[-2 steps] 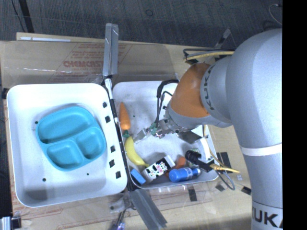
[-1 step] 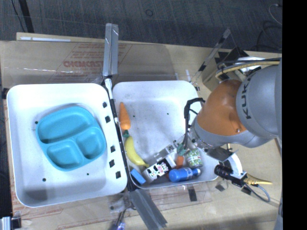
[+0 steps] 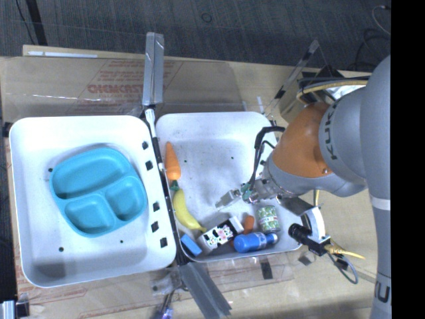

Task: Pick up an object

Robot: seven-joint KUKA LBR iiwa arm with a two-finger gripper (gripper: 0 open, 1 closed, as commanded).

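**binwatcher:** So the arm (image 3: 345, 138) is reaching into the right bin (image 3: 212, 128), and its gripper (image 3: 247, 193) hangs low over the bin floor, just above the clutter at the front wall. Can't tell if the fingers are spread or pinched, the wrist covers too much. Nothing visibly between them.

**pickfan:** What's nearest to it? I'll use the banana (image 3: 184, 211) as my landmark.

**binwatcher:** Carrot (image 3: 172, 161) sits just behind the banana along the same wall. To the banana's gripper side, along the front: a blue block (image 3: 190, 245), a black-and-white box (image 3: 219, 233), a blue bottle (image 3: 252, 242), a small orange thing (image 3: 248, 222) and a greenish jar (image 3: 267, 216). The jar and orange thing are nearest the gripper.

**pickfan:** Crowded corner. I'd say go for the jar, come straight down, and straddle it across its narrow width so the fingers don't wedge against the bottle.

**binwatcher:** Agreed, or the carrot, which lies apart from the rest. Either way, close slowly and lift straight up. The left bin (image 3: 26, 178) has a blue divided tray (image 3: 99, 191), far past the banana.
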